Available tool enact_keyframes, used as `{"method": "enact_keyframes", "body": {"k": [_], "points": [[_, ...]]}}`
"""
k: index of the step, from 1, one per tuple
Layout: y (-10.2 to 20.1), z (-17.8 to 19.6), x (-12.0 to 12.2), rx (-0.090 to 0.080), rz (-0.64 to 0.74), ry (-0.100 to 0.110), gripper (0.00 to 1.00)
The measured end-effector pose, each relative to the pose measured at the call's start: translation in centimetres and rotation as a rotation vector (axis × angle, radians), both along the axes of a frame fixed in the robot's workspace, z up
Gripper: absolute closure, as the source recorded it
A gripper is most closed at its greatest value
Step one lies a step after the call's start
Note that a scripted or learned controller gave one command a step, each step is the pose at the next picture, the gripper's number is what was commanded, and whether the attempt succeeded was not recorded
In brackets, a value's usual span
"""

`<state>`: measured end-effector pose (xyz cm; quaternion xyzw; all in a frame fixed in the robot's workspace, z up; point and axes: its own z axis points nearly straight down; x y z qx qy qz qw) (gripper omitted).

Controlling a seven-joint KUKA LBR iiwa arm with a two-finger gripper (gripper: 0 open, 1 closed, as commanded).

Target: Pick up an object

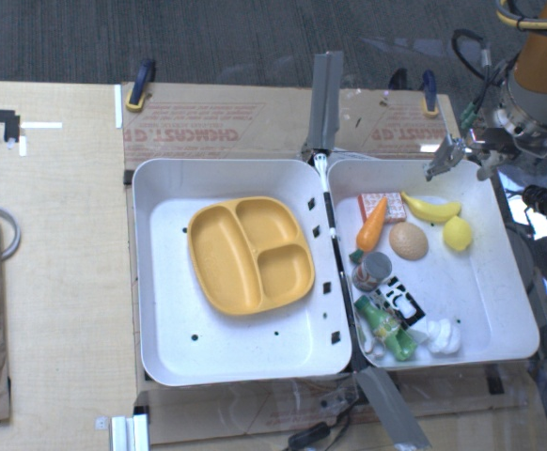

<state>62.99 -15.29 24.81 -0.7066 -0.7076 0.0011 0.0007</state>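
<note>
arm: enters at the upper right of the frame, orange band above a grey wrist section
cables: black loops, one with a yellow stripe, curving around the top of the orange band; another black cable arcs on its left side
gripper: grey metal with thin dark fingers, small fittings clustered behind them

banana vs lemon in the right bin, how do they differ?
Shape: the banana is long and curved, the lemon short and rounded. Pose: the banana lies slantwise near the bin's far wall, the lemon sits just in front of its right end. Size: the banana spans more of the bin than the lemon. Both are yellow and lie in the right bin.
</note>
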Motion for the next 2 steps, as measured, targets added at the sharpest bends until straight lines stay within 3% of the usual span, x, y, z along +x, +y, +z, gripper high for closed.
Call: {"method": "enact_keyframes", "body": {"k": [1,2], "points": [[-0.1,-7.8,0.8,0.0,0.081,0.0,0.0],[-2.1,-15.1,2.9,-0.003,0.061,-0.011,0.0]]}}
